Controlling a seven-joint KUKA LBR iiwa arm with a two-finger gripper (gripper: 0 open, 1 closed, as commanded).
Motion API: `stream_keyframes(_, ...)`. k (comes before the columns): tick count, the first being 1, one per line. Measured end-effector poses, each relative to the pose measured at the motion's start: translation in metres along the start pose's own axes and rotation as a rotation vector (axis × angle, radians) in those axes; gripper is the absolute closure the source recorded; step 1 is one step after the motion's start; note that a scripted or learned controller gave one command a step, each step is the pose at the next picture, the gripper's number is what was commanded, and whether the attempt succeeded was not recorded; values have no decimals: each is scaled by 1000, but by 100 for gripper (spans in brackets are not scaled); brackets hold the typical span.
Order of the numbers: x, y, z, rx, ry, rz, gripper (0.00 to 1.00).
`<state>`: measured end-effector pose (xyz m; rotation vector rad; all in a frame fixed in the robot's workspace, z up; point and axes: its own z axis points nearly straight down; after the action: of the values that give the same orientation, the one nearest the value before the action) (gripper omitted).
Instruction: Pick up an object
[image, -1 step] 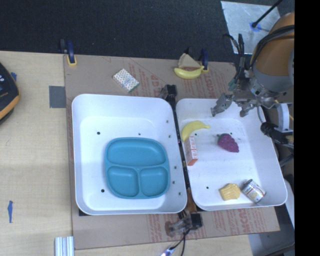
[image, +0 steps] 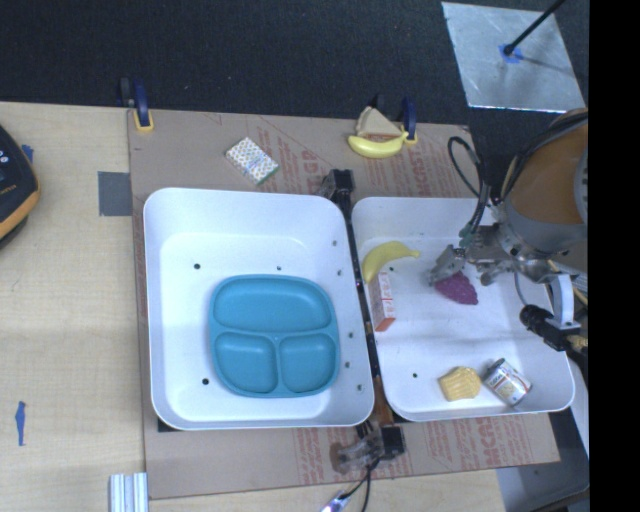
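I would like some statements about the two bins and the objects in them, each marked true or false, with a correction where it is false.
1. The blue divided tray lies in the left bin. True.
2. The purple object lies in the left bin. False: it lies in the right bin, just below the gripper.
3. A banana lies in the right bin, near its left wall. True.
4. The small can stands in the blue divided tray. False: it lies in the right bin beside the yellow piece.
5. The patterned packet is inside a bin. False: it lies on the cardboard above the left bin.
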<state>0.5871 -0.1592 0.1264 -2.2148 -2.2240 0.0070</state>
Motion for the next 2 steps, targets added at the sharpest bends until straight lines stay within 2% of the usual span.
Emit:
stream_keyframes(1,-20,3,35,0,1,0,0)
stream_keyframes(2,-21,3,24,2,0,-3,100)
